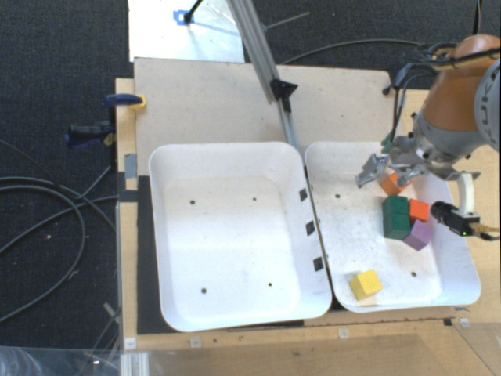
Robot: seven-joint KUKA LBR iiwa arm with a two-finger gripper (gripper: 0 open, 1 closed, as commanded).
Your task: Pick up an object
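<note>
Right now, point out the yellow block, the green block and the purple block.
yellow block [365, 284], camera view, top face.
green block [397, 216], camera view, top face.
purple block [419, 235], camera view, top face.

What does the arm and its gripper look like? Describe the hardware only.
The arm is grey with a rounded orange band above the wrist. Thin black cables loop beside it. The gripper is bare silver-grey metal with angular fingers. A white bracket with a black part hangs by the wrist.
</note>
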